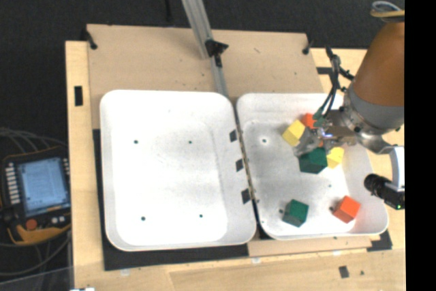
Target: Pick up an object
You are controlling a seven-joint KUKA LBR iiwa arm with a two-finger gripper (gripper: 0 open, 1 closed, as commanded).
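Note:
In the right bin, my gripper hangs low over a cluster of blocks at the bin's far right. A dark green block lies directly under its tip, seemingly touching it. A yellow block sits just to the left, a small orange block just behind it, and another yellow block to the right of the green one. The arm's grey and orange wrist hides the bin's back right corner.
A second green block and an orange block lie near the right bin's front edge. The left bin stands alongside. A metal pole slants in from the back, ending between the bins. A tablet lies off the bench at left.

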